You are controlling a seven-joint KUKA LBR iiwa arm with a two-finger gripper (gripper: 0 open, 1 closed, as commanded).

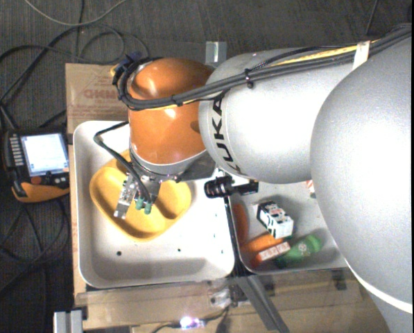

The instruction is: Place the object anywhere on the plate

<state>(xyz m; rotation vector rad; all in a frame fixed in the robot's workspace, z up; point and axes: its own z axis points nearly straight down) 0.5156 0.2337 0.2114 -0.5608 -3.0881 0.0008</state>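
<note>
A yellow plate [161, 214] lies in the left white bin [151, 266], partly covered by the arm's orange wrist. My gripper [136, 198] hangs over the plate's middle, its fingertips pointing down at the plate's surface. A small pale and green thing shows at the fingertips, too small and blurred to name. In the right bin [331, 261] lie an orange carrot-shaped item [261, 245], a green bottle-like item [300, 248] and a small white box with dark marks [274, 218].
The arm's grey body covers most of the right bin and the upper right of the view. A handheld controller with a lit screen [40, 157] lies left of the bench on the floor. Cables run across the dark floor.
</note>
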